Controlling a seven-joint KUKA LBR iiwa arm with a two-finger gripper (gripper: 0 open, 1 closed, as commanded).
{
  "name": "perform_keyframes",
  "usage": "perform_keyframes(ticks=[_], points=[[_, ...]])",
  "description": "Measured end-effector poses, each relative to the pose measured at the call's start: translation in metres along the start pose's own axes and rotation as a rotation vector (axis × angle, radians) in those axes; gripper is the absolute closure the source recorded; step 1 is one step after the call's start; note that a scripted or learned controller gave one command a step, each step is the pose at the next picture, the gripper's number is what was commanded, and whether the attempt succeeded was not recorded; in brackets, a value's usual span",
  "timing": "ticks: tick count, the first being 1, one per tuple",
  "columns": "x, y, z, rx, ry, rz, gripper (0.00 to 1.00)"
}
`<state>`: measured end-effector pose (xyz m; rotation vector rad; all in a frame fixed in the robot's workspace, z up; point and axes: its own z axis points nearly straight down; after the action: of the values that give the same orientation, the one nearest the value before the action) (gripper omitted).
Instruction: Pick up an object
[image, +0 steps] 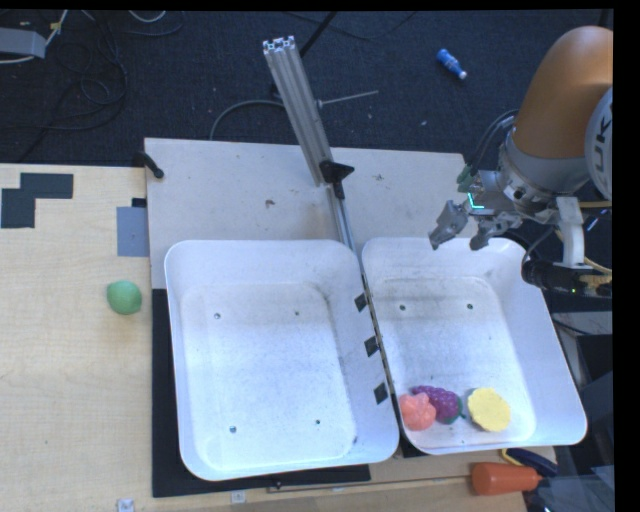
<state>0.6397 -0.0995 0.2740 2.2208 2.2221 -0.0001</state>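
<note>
Three small objects lie along the near edge of the right bin (470, 300): a pink lumpy piece (417, 410), a purple grape cluster (441, 401) and a yellow round piece (489, 409). My gripper (465, 230) hangs over the far rim of the right bin, well away from them. Its two dark fingers are spread apart with nothing between them. The grey arm with its orange band rises to the right of it.
The left bin (265, 350) lies beside the right one. A slanted metal post (305, 120) stands behind the bins. A green ball (124, 297) rests on the wooden bench at left. An orange tool (505, 477) lies by the front edge.
</note>
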Motion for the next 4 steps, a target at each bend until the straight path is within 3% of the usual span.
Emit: perform_keyframes(ticks=[1,4], points=[[0.000,0.000,0.000,0.000,0.000,0.000,0.00],[-0.018,0.012,0.141,0.005,0.001,0.001,0.00]])
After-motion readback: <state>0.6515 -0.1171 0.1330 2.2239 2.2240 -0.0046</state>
